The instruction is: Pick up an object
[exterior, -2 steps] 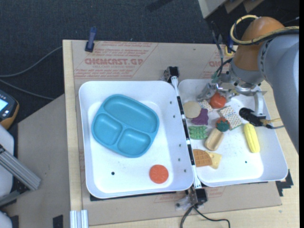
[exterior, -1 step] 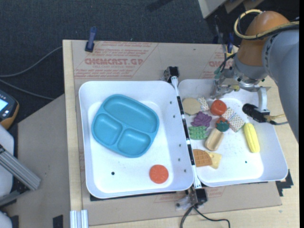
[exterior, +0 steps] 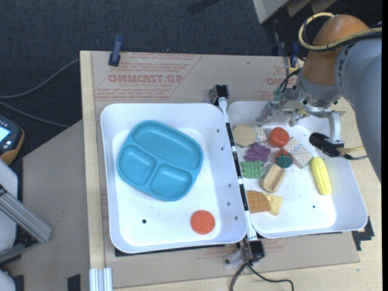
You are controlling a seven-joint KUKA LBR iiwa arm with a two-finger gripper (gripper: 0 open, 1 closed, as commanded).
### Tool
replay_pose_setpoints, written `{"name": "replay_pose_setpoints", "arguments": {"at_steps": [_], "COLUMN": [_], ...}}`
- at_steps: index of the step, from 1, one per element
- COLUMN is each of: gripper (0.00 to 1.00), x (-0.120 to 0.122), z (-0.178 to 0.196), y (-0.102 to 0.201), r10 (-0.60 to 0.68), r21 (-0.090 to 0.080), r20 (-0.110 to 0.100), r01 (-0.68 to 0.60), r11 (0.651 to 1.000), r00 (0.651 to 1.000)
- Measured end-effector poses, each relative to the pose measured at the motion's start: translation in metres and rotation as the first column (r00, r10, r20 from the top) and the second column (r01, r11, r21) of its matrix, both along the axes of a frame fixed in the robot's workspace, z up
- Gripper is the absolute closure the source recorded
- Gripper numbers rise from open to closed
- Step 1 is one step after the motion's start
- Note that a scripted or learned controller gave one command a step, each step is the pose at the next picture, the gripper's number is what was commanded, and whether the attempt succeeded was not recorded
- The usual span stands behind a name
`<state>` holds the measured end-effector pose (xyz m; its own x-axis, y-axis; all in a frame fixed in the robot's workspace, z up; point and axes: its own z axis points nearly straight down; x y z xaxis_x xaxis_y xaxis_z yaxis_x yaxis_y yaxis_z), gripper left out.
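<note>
The left bin (exterior: 115, 162) holds a blue divided plate (exterior: 160, 159) that fills most of its middle and far half, leaving a bare strip along the left wall and open floor along the near edge. On that near floor, toward the right corner, sits an orange ball (exterior: 203, 221), apart from the plate and free on every side.

Across the shared divider, the right bin (exterior: 345, 214) is crowded in its left and far parts. Against the divider lie a beige round piece (exterior: 244, 134), a green leafy piece (exterior: 252, 169) and, nearer the front, a waffle-like wedge (exterior: 259, 202) touching a pale yellow piece (exterior: 276, 204). Just right of these are a purple cluster (exterior: 257, 152), a tan bun-shaped roll (exterior: 273, 177), a small red and green piece (exterior: 284, 160), a red tomato (exterior: 279, 137) and a checkered wafer (exterior: 298, 152), all packed close or touching. A yellow corn cob (exterior: 321, 174) lies alone further right, with bare floor around it and toward the near right corner.

The gripper (exterior: 295, 111) hangs over the bin's far edge, just above the tomato; whether it is spread or closed cannot be told, and nothing is visibly between its tips. The grey arm covers the far right corner.
</note>
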<state>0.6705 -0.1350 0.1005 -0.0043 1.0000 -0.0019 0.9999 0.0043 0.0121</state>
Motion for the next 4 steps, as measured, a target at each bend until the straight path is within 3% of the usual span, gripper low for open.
{"name": "replay_pose_setpoints", "arguments": {"at_steps": [1, 2, 3, 4], "gripper": [0.00, 0.00, 0.00, 1.00], "x": [-0.039, -0.001, -0.032, -0.032], "z": [-0.010, -0.012, -0.010, -0.002], "y": [-0.004, -0.016, 0.002, 0.002], "r10": [-0.006, -0.001, -0.006, -0.005], "r21": [0.001, 0.001, -0.001, -0.001], "r20": [0.001, -0.005, -0.001, -0.002], "r01": [0.006, 0.001, 0.006, 0.005], "r11": [1.000, 1.000, 1.000, 1.000], "r00": [1.000, 1.000, 1.000, 1.000]}}
